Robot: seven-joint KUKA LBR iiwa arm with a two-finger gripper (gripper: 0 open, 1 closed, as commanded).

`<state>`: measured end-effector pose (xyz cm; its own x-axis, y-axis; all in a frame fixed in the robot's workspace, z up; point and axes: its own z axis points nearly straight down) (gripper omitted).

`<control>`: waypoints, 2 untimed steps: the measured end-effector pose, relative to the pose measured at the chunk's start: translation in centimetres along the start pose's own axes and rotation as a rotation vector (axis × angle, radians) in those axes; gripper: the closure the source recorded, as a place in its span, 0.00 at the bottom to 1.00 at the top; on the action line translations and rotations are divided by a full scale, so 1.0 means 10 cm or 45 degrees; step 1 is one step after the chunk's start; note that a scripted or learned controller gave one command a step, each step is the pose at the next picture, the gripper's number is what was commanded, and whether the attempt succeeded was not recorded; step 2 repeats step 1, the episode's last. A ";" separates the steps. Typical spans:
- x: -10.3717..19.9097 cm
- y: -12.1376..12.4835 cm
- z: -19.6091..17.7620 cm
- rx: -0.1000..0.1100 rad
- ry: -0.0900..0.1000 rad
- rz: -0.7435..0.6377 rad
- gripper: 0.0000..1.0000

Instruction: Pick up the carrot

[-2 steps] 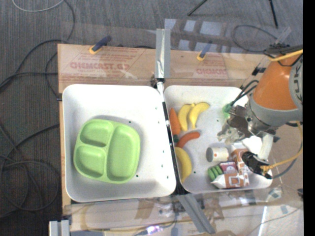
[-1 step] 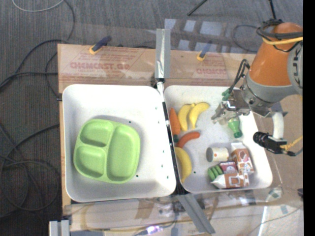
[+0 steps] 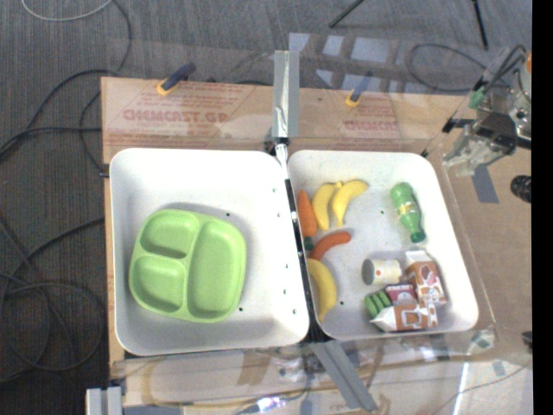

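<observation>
Nothing done yet. My tool (image 3: pixel 499 124) sits off the desk's far right corner, outside both bins; whether it is apart or together I cannot tell. The carrot (image 3: pixel 306 215), a smooth orange taper with a green end, lies against the right bin's (image 3: pixel 458 232) left wall beside glossy yellow bananas (image 3: pixel 337 199).

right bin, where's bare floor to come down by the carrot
Bare floor lies in the right bin between the bananas and the green bottle. The carrot is crowded: left wall on one side, bananas on the other. The left bin is bare around the green plate.
</observation>
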<state>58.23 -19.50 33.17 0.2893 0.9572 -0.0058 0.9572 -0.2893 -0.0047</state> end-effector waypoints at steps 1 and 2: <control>0.58 -0.47 1.27 0.002 0.007 -0.324 1.00; 0.58 -0.47 1.27 0.002 0.007 -0.324 1.00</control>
